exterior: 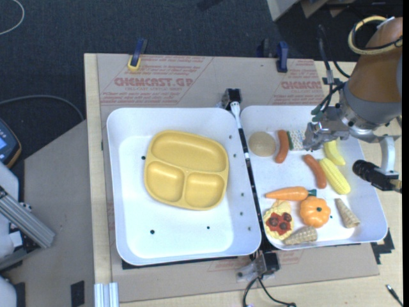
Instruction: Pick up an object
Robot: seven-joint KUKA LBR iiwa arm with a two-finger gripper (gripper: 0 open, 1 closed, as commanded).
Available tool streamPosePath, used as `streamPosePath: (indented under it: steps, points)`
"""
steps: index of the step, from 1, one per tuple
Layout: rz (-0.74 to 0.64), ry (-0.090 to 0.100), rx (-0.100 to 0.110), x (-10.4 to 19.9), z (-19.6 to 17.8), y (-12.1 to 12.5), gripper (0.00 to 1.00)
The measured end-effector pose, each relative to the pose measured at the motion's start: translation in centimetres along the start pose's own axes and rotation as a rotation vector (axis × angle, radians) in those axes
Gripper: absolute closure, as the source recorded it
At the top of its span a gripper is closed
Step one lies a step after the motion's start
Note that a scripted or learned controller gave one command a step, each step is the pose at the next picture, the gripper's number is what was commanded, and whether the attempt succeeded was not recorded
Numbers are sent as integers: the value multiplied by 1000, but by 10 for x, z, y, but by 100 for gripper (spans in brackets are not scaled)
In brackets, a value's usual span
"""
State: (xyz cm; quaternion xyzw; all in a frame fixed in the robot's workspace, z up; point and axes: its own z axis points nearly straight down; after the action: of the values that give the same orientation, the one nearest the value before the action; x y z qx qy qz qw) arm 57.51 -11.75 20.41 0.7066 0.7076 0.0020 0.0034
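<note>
Hovering metal claw [313, 139] above glossy plastic sausage [316, 171], ridged corn [334, 174]

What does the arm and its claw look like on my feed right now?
The arm has an orange band above a grey wrist section. Dark cables run down its side. The claw is a small grey metal assembly, with a black fitting sticking out nearby.

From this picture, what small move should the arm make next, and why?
Probably a short descent. The grey two-finger gripper sits near the far side of the right white bin, beside the red plastic sausage and the yellow toy banana, with no toy seen held. The yellow three-compartment plate lies in the left bin, so the nearest pickable toys are right under the gripper.
</note>
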Motion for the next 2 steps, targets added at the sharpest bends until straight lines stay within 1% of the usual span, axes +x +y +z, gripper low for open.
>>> streamPosePath:
  steps: [1,2]
  points:
    - [0,0,2,0,-22,1,100]
    - [-4,5,9,51,-33,-11,100]
